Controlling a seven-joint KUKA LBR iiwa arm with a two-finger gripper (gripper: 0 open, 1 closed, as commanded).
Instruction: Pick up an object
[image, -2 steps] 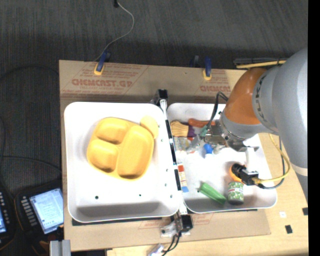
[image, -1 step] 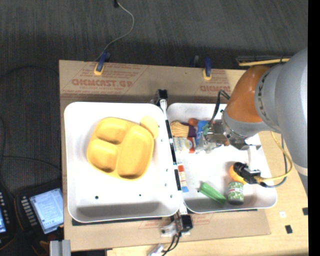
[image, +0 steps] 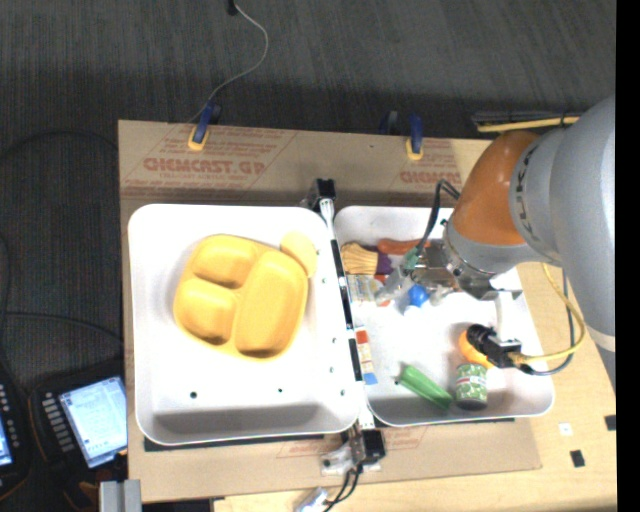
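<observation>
Left white bin: one big yellow lumpy plastic moulding fills the middle, leaving bare floor along the near edge. Right white bin: wooden-handled brush with tan bristles by the far left corner, green tapered stick and small green-lidded jar at the near edge. The middle floor is open. The gripper sits low over the far half, and whether it is open or closed cannot be told. Small blue piece lies just beside it on the near side, brush near on its left.

Dark grey carpet, brown board
</observation>
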